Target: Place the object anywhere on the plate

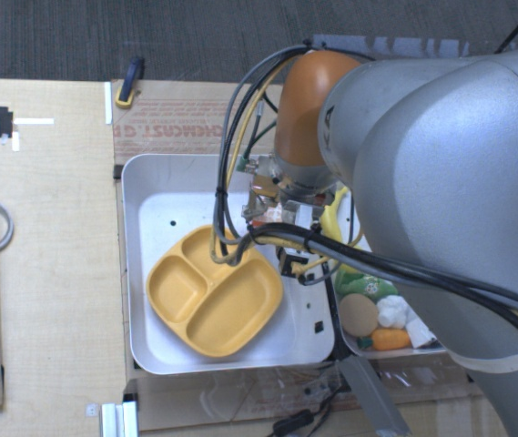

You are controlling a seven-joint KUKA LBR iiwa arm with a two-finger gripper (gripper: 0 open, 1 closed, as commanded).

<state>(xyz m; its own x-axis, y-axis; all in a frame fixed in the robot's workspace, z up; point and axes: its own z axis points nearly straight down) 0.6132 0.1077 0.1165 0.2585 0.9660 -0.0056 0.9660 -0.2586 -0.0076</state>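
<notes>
Over in the left bin [140,271], the yellow divided plate [215,300] was seen lying flat, nothing on it. The hand [281,215] was hung just above its right rim, wrist plunging from the orange band [309,107]; its opening could not be told. Small light toy foods [375,312] were left in the right bin, judged easy to pinch across the middle.

Yellow divided plate [215,295] flat in left white bin [140,244]
</notes>
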